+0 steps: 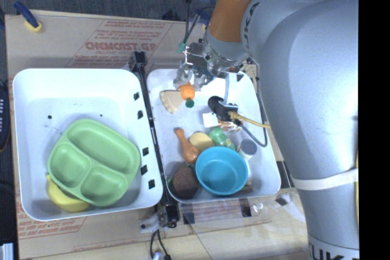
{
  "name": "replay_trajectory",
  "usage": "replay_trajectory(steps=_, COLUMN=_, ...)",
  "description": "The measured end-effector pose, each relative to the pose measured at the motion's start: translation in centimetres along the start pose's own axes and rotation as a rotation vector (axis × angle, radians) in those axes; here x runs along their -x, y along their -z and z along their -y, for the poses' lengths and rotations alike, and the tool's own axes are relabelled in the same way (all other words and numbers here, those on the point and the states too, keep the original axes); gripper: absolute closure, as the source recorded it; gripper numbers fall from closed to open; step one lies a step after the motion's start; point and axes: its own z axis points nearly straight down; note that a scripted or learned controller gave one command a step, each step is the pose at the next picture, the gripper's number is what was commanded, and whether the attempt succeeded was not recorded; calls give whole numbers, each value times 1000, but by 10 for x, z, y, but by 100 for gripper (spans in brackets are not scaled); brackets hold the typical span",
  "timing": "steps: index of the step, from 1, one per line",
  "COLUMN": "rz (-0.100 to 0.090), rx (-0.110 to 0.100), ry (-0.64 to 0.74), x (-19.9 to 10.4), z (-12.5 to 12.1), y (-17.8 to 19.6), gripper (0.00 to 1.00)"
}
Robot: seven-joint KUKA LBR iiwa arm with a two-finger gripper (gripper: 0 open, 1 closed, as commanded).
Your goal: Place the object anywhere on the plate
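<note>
Gripper [187,77] hangs over the far end of the right bin [263,131], its fingers largely masked by the wrist and cabling, so whether they stand wide or narrow cannot be told; a small orange object [187,92] sits right at its tip, contact unclear. Beside that, a pale wedge [170,100]; nearer the camera a blue bowl [222,169], a dark brown round thing [184,181], a yellowish piece [200,141] and green bits, partly overlapped. Green divided plate [94,161] lies in the left bin [30,100], well apart from the gripper, covering most of something yellow [63,199]
</note>
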Motion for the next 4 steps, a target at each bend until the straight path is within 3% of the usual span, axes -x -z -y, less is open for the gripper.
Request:
replay_trajectory(steps=1, rz=3, rx=-6, ry=12, x=-1, z=0, y=10, gripper=100)
replay_trajectory(steps=2, rz=0, rx=11, ry=-451, x=43, z=-14, y=137, gripper=100)
replay_trajectory(steps=3, rz=2, rx=-3, ry=-650, x=79, z=31, y=58, gripper=100)
replay_trajectory(steps=4, rz=-2, rx=2, ry=-573, x=97, z=106, y=115, gripper=100)
